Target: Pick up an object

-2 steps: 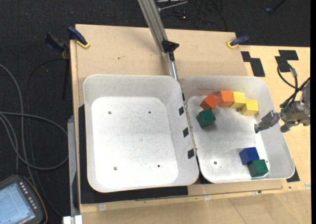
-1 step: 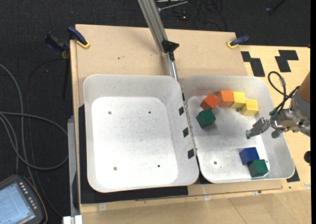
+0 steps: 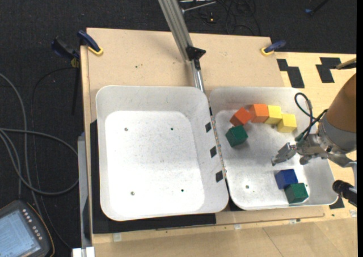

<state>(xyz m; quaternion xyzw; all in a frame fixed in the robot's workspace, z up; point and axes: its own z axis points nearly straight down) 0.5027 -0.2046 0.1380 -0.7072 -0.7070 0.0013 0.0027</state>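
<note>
Several small blocks lie in the right bin [image 3: 255, 193]. Two orange blocks [image 3: 243, 116] [image 3: 260, 112] and two yellow blocks [image 3: 274, 114] [image 3: 288, 122] form an arc near its far side. A green block [image 3: 236, 135] sits just below them on the left. A blue block [image 3: 286, 178] and a second green block [image 3: 296, 192] touch near the front right corner. My gripper [image 3: 282, 155] hovers just above the blue block, pointing left. It is open, with nothing between its fingers.
The left bin [image 3: 108, 137] adjoins the right one along a shared rim. A slanted metal pole [image 3: 173, 17] runs from the top of the view down to the bins' far edge. Clamps hold the board's far corners.
</note>
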